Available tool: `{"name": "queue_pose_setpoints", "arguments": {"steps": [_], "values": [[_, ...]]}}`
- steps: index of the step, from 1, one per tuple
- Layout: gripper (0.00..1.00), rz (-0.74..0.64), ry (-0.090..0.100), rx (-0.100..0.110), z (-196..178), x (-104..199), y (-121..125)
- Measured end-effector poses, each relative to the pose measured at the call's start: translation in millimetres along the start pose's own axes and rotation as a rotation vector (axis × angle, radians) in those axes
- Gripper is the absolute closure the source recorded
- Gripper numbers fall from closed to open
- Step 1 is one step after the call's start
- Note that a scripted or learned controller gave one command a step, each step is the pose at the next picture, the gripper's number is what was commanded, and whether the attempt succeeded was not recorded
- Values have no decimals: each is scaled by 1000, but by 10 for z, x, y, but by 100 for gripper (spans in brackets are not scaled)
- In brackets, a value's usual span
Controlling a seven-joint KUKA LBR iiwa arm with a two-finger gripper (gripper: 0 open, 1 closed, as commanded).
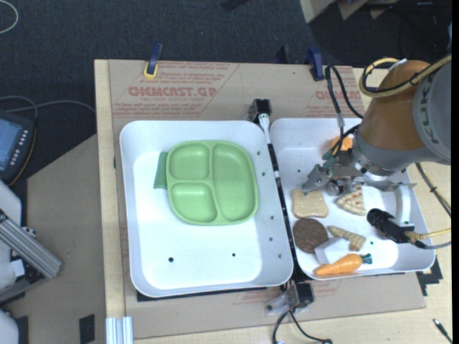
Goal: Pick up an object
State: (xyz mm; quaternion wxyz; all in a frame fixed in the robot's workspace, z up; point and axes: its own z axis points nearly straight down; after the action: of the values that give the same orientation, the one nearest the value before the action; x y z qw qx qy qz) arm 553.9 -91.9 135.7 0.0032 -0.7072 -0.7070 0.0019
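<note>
My gripper (326, 180) hangs low in the right bin (301, 138), just above and to the right of a toy bread slice (310, 205). A pizza slice (351, 203) lies right below the gripper. Nearer the front lie a round brown patty (310, 233), a tan biscuit (348, 236), a white block (331, 251) and an orange carrot (338, 265). An orange item (343, 144) peeks out behind the wrist at the bin's back. I see nothing held in the gripper.
The left bin (143, 213) holds a green divided plate (212, 182). The grey and orange arm (401, 117) covers the right bin's back right part. A black cable fitting (384, 223) hangs over that bin's right side. A central ridge (275, 185) separates the bins.
</note>
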Motion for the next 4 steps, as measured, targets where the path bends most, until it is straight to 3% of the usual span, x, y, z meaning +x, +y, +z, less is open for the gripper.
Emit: {"name": "queue_pose_setpoints", "arguments": {"steps": [1, 2, 3, 4], "values": [[0, 2, 1, -7, 507, 8, 12], [100, 1, -3, -16, 358, 0, 35], [100, 1, -3, -11, -129, -13, -56], [100, -2, -3, -14, -615, 28, 38]]}}
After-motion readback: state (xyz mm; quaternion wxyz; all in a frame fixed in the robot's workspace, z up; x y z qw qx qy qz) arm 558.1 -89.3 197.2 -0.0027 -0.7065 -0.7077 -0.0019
